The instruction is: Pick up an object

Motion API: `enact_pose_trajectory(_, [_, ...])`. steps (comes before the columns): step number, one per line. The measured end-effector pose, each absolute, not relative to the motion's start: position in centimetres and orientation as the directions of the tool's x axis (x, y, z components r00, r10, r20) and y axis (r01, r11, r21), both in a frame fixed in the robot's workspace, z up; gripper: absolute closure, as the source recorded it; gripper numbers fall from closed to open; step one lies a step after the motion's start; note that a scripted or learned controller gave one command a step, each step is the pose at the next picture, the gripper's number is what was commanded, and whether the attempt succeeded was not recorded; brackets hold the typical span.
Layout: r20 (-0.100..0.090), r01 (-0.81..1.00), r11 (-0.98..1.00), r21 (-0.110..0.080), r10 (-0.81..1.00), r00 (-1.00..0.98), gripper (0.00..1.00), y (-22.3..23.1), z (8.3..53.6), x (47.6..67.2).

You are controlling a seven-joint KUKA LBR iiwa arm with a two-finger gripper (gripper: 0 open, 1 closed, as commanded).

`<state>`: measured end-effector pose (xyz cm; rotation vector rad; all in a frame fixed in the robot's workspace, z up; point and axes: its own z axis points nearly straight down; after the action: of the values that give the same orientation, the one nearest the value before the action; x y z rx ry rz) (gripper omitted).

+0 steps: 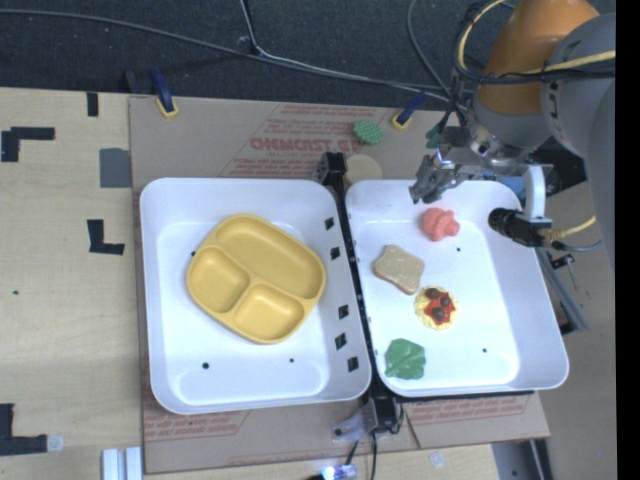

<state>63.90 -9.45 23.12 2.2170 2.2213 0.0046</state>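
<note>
The right bin [520, 358] holds a pink-red lumpy toy [439, 224] near its back, a tan toast-like piece [398, 268] in the middle, a small round yellow piece with red and dark toppings [437, 308], and a green leaf-like piece [405, 358] at the front. My gripper [432, 185] hangs over the back edge of the right bin, just up and left of the pink-red toy. Nothing shows between its fingers.
The left bin [165, 298] holds a yellow divided plate [255, 278]. A small green object [368, 131] and a pale disc [362, 167] lie on the cardboard behind the bins. Black clips line the wall between the bins. Cables run across the back.
</note>
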Motion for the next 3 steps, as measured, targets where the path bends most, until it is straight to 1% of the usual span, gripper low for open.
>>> enact_pose_trajectory(1, [0.0,1.0,0.002,0.004,1.0,-0.002,1.0,-9.0,29.4,63.9])
enact_pose_trajectory(2, [0.0,1.0,0.003,-0.002,1.0,-0.003,1.0,-4.8,28.8,62.2])
enact_pose_trajectory(3, [0.0,1.0,0.004,-0.004,1.0,-0.004,1.0,0.0,26.3,59.5])
